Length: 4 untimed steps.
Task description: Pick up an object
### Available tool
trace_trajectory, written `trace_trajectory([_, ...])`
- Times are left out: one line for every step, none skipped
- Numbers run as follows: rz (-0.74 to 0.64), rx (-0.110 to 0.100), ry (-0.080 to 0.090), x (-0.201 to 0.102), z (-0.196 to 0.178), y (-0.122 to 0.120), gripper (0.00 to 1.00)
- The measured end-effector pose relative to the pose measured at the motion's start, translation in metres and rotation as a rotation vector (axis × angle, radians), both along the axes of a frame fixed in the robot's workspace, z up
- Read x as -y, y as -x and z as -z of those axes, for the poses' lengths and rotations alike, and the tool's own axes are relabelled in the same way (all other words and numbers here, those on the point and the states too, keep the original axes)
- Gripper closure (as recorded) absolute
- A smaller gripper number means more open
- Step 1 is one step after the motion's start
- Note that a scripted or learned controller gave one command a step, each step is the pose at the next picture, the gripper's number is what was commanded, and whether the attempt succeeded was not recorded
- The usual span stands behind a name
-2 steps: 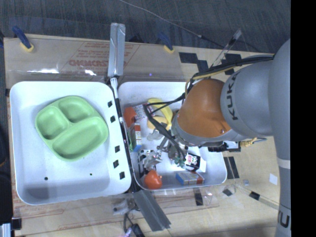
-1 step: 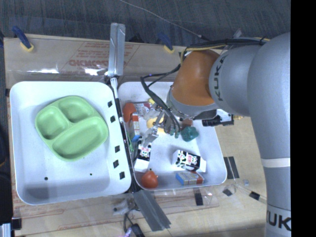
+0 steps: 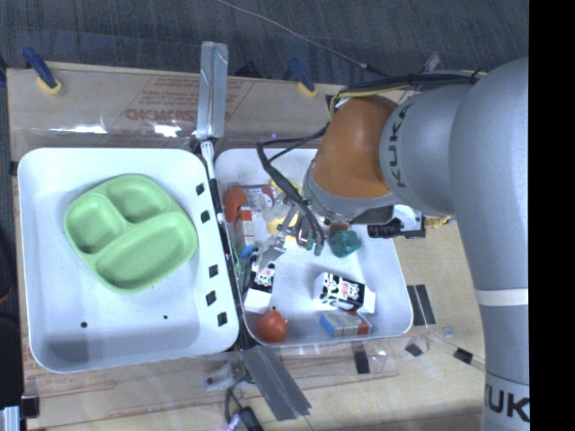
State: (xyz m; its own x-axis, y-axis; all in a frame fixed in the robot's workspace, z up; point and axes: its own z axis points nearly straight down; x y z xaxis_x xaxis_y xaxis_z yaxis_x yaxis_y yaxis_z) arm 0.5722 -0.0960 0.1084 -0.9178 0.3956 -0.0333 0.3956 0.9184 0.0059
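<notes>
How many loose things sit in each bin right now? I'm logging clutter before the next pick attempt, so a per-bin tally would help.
Left bin: 1, a green divided plate.
Right bin: at least 5 told apart: red ball, black-and-white patterned box, blue and orange box, teal item, orange item. More lie hidden beneath the arm.
Total: at least 6.

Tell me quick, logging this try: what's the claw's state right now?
Claw: over the right bin, down among the clutter; open or shut cannot be told, and no object shows between its fingers.
</notes>
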Motion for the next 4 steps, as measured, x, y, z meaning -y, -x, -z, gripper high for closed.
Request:
trace_trajectory([0.100,0.011,-0.006,0.002,0.000,0.016,0.00])
trace_trajectory([0.152,0.008,-0.004,0.000,0.000,0.017,0.00])
trace_trajectory([0.172,-0.005,-0.013,0.038,0.001,-0.051,0.00])
trace_trajectory([0.023,-0.004,-0.002,-0.002,0.001,-0.073,0.00])
